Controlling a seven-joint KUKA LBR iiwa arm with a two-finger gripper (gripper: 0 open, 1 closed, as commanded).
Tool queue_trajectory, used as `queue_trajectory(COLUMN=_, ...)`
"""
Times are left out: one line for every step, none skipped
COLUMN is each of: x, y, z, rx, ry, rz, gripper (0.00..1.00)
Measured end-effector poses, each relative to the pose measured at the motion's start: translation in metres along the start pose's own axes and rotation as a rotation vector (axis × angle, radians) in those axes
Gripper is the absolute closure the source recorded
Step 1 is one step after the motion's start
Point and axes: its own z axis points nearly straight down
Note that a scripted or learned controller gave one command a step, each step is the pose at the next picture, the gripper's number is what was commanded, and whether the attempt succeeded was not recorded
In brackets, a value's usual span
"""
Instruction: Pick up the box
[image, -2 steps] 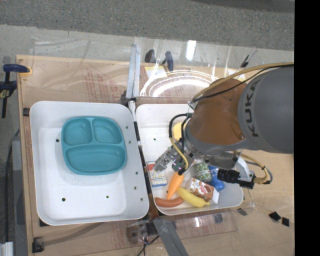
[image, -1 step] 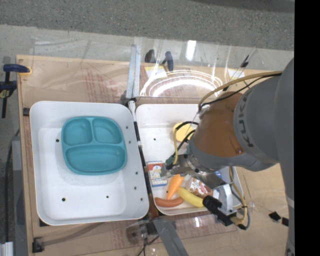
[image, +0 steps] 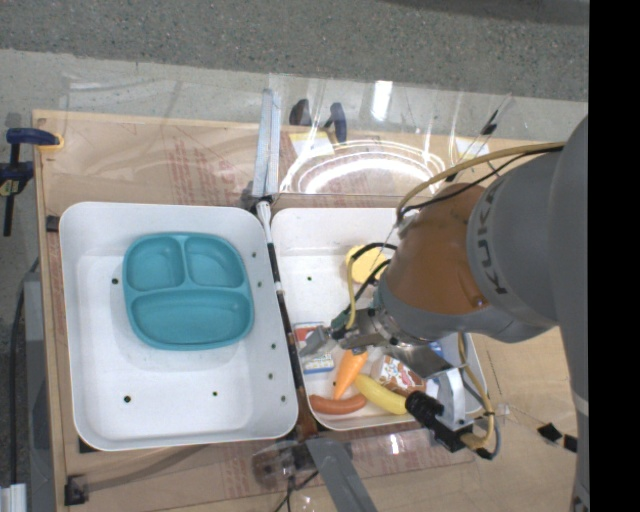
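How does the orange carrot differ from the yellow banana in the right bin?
The orange carrot is short and tapered and stands nearly upright in the view, while the yellow banana is curved and lies on a slant. The carrot sits just below the gripper; the banana lies further right, under the arm. Both rest in the right white bin, near the reddish sausage.

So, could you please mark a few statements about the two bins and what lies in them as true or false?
1. The teal divided plate lies in the left bin. True.
2. The carrot lies in the left bin. False: it lies in the right bin.
3. The banana lies near the right bin's front edge. True.
4. The gripper hangs over the plate. False: it is over the right bin, by the box.
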Motion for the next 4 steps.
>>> queue_trajectory(x=-0.054, y=0.028, z=0.075, rx=0.002, ry=-0.001, rz=-0.01, gripper=0.0)
queue_trajectory(x=-0.057, y=0.062, z=0.091, rx=-0.011, ry=-0.007, rz=-0.211, gripper=0.0)
queue_trajectory(x=-0.061, y=0.058, z=0.092, rx=-0.014, ry=-0.001, rz=-0.085, gripper=0.0)
queue_trajectory(x=-0.061, y=0.059, z=0.08, rx=-0.015, ry=0.0, rz=-0.09, gripper=1.0)
